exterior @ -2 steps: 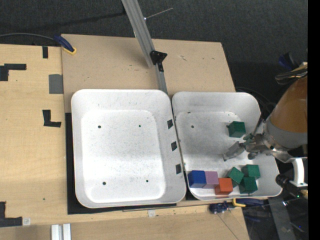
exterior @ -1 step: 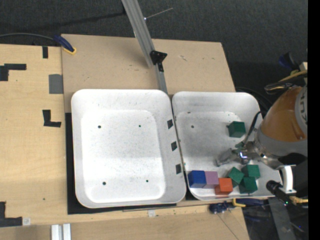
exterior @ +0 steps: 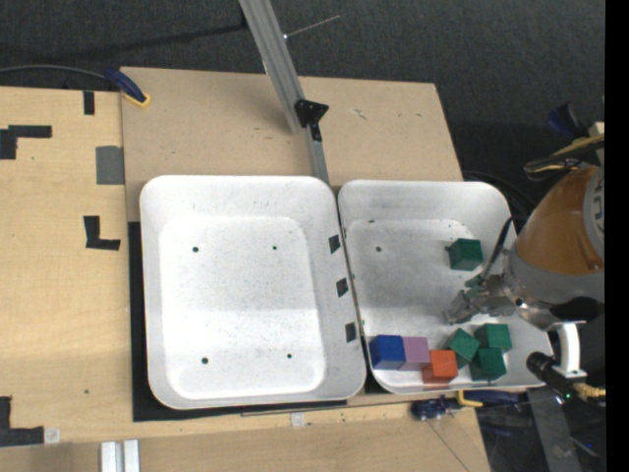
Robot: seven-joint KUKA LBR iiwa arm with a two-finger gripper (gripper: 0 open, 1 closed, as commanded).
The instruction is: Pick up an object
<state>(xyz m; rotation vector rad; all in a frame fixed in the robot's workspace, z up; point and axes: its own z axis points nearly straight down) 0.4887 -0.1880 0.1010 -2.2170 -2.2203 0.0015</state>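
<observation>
Seemingly unclenched, the hand (exterior: 470,301) hovers between a green block (exterior: 465,254) and clustered blocks (exterior: 462,350).

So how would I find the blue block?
Look in the right bin, along its near edge, where blocks huddle. The blue block is at the left end of that row, beside a purple block; it is the one blue piece there.

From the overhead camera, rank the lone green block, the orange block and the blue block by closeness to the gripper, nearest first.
Gripper sits in the right bin.
1. Lone green block, just above it in the picture.
2. Orange block, below it near the front wall.
3. Blue block, farthest, at the bin's front left.
</observation>
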